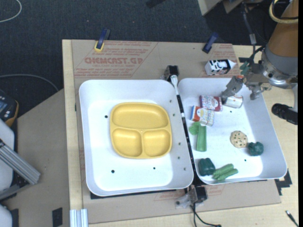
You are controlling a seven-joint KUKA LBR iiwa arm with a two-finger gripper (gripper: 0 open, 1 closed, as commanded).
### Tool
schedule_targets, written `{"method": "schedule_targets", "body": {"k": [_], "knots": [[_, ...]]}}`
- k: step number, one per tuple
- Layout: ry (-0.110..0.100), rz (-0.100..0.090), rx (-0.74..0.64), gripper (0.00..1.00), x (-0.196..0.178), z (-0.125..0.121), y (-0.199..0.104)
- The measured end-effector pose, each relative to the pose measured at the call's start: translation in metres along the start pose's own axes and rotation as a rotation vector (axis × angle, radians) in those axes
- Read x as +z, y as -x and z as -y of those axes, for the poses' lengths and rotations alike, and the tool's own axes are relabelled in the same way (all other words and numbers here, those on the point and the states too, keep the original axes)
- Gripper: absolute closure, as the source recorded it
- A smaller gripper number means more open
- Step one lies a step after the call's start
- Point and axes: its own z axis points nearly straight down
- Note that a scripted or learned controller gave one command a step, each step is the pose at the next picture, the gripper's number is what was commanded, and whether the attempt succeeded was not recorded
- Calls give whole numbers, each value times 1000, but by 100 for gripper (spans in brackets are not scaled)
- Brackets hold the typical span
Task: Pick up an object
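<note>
- Dark grey floor surrounds a pale brown board bench (142,53) with red lettering, clamped at its top edge by a yellow-and-blue clip (101,40) and a dark blue clip (210,43).
- No single object is named for the pick, so I judge the likeliest target to be the small white block with a red edge (232,101), lying in the upper part of the right-hand shallow white bin (272,126), right of centre in the frame.
- Over it now, the grey two-finger gripper (230,93) hangs at a slant, tips just above or touching that block; contact is hard to call from this angle.
- Whether those tips are spread or closed, I cannot tell, and nothing is clearly held between them.
- Just left of the block lies a red-and-white printed carton (206,111), close enough to get nudged, I reckon.
- Lower down: a green cylindrical stick (201,138), a round tan speckled cookie (238,138), a dark green knobbly lump (255,148), a dark green squarish piece (206,166) and a light green pod shape (224,172), all loosely scattered, well apart from the gripper.
- Above the bin rim sits a black-and-white patterned toy (219,66) on the bench.
- Left-hand shallow white bin (90,126) holds a yellow three-compartment plate (140,129), centred.
- Grey arm with orange band (284,46) enters from the upper right.
</note>
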Motion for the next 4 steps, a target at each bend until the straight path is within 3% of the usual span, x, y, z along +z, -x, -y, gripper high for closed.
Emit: {"method": "schedule_targets", "body": {"k": [1,3,4], "knots": [[14,2,-3,0,-8,-2,0],[9,1,-2,0,106,2,12],[16,-2,-2,0,154,-1,11]]}}
